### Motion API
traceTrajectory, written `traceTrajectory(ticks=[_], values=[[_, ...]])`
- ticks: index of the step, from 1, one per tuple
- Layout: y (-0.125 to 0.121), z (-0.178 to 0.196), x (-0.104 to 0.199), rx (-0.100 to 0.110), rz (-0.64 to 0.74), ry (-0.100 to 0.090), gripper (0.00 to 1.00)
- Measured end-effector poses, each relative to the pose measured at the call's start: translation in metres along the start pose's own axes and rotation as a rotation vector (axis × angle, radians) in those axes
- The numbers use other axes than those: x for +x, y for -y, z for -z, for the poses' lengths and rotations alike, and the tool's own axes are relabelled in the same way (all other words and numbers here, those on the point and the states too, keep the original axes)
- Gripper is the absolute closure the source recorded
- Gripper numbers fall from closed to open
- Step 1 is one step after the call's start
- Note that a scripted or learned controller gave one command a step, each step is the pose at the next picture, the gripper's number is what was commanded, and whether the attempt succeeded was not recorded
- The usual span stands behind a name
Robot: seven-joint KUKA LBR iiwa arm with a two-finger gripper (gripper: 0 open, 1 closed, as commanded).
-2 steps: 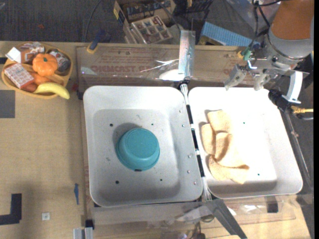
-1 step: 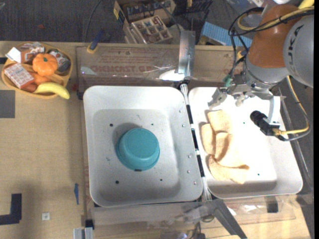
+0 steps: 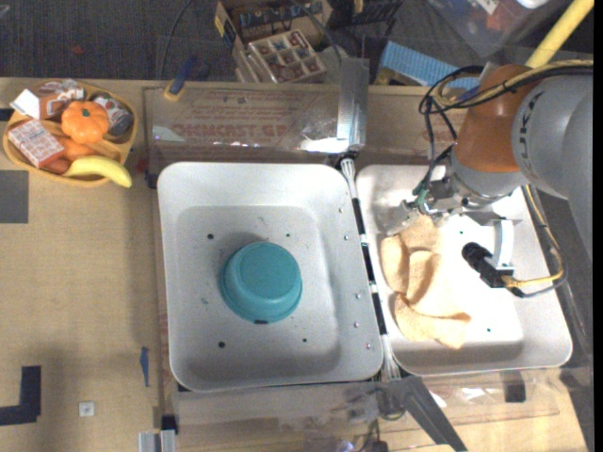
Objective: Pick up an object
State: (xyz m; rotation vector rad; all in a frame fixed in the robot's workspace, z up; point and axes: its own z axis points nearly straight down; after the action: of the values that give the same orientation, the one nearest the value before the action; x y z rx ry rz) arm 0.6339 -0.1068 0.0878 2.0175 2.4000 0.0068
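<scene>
Fingers first: whether they stand apart or together cannot be told, since the gripper [image 3: 426, 201] is small and cluttered with cables. It hangs low at the back of the right bin [image 3: 551, 347], seemingly just at the upper edge of the crumpled tan cloth [image 3: 424, 288]. A good grasp means pinching a raised fold rather than flat fabric. The teal bowl [image 3: 263, 282] sits upturned in the left bin [image 3: 188, 201].

fruit basket [image 3: 71, 135], cardboard box [image 3: 283, 40]
</scene>
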Motion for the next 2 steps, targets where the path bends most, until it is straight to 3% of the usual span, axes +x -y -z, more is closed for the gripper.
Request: traceTrajectory(ticks=[1,2], values=[[-0.001,0.013,-0.003,-0.007,-0.005,0.002,1.00],[-0.002,0.024,-0.005,-0.011,-0.009,0.003,1.00]])
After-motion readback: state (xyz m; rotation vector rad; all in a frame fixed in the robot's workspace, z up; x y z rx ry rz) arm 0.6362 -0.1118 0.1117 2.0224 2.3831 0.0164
